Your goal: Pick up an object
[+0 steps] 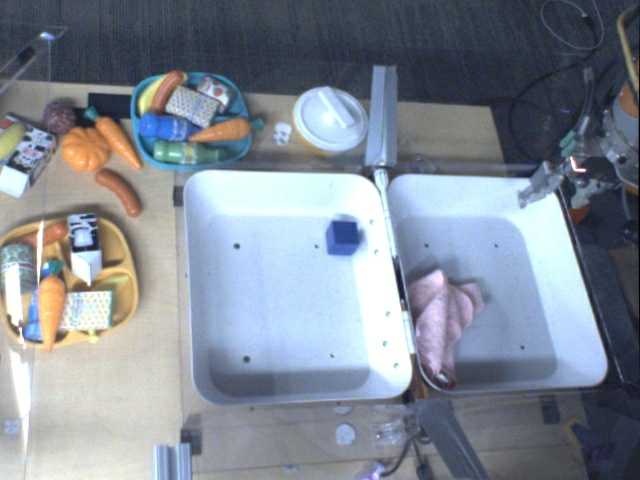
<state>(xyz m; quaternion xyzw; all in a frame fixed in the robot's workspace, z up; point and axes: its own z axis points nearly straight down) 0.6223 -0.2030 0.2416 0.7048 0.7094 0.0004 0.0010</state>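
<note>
A small blue cube (343, 236) lies in the left white bin (220, 368), toward its far right part. A crumpled pink cloth (443, 313) rests in the right white bin (560, 368) against its left wall, near the front. My gripper (548, 180) hangs at the far right corner of the right bin, over its rim, well away from both the cloth and the cube. I see nothing held in it.
A metal divider post (380, 118) stands behind the seam between the bins. A white lidded bowl (331, 118), a blue tray of toy food (192, 120), loose toy vegetables (100, 153) and a yellow tray (65, 283) sit on the left bench. Cables (570, 78) lie at the back right.
</note>
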